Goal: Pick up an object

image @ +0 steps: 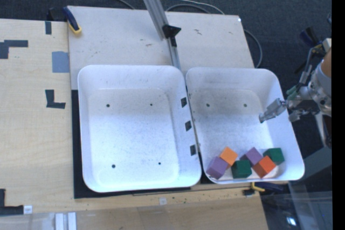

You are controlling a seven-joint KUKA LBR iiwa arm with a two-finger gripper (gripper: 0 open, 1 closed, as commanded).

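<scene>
1. Camera view: my gripper (pixel 271 111) hangs at the right bin's (pixel 226 75) right edge; grip state, I cannot tell.
2. Blocks (pixel 245 161) cluster in that bin's near right corner, apart from me.

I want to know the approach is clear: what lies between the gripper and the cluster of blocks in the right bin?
In the camera view, nothing but bare speckled bin floor separates the gripper from the blocks huddled in the right bin's near corner.
</scene>
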